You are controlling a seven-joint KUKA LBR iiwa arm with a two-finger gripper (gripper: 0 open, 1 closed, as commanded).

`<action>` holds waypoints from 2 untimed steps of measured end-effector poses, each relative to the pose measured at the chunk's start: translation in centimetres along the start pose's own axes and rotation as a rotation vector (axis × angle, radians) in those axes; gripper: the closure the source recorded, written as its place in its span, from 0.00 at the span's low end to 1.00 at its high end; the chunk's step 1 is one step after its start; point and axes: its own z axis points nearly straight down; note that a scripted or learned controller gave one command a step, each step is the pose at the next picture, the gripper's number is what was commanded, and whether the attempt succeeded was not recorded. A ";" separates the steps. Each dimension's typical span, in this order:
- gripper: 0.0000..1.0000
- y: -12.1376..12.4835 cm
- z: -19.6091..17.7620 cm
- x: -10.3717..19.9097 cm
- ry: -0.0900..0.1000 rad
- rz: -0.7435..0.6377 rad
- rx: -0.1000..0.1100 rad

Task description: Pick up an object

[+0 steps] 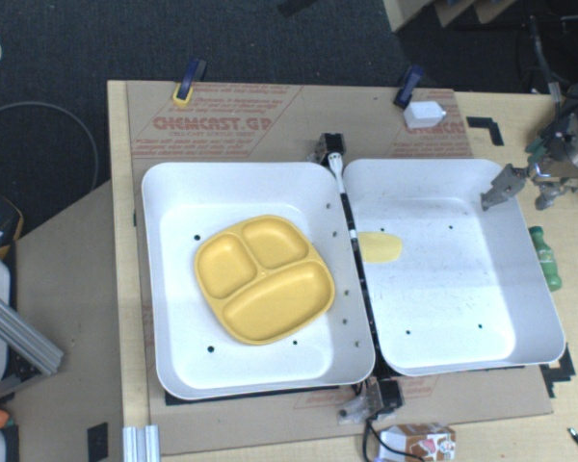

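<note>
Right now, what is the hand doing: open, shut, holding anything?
Hand: at the right white bin's far right rim, nothing seen in it; open or shut cannot be told from this view.

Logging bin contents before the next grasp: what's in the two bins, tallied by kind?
Yellow divided plate, left bin: 1
Small yellow flat piece, right bin: 1
Total: 2
</note>
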 end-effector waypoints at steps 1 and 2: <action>0.00 -6.2 -11.9 3.6 -0.001 -0.003 -0.009; 0.00 -7.9 -30.5 4.6 -0.006 -0.003 -0.020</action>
